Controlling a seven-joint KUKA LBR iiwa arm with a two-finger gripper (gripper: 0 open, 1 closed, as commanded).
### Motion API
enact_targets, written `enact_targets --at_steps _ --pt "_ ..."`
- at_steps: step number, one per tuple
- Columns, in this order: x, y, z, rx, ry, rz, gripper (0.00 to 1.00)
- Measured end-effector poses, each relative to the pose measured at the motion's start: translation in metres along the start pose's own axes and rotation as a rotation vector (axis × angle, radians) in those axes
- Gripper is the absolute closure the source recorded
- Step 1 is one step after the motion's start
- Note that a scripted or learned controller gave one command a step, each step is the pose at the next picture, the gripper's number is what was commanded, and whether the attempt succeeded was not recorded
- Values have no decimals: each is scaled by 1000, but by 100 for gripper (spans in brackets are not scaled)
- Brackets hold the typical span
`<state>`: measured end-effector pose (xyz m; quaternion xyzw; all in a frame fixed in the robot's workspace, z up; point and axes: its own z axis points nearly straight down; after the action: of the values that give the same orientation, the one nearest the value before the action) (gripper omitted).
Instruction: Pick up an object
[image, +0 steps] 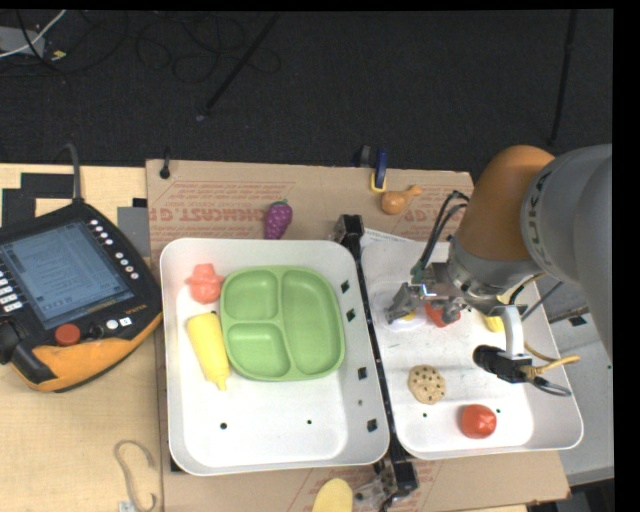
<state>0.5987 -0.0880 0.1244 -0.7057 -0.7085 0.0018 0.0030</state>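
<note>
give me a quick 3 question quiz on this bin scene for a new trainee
1. True or false: the green divided plate lies in the left bin.
2. Which of these lies nearest the cookie in the right bin? A) the red tomato B) the yellow mustard bottle C) the purple grapes
3. Fill in: the gripper hangs over the ____ bin, close to a small red object.

Key: 1 true; 2 A; 3 right. The plate takes up much of the left bin, with the mustard bottle beside it. The grapes lie on the cardboard behind the bins.
</note>
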Motion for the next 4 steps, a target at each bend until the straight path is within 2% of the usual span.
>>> enact_targets --at_steps 1,2,4 --pt "4 0 40 0 0 2 0" --pt "2 0 27 -2 0 7 100" --pt "13 -6 -88 -9 -1 4 100"
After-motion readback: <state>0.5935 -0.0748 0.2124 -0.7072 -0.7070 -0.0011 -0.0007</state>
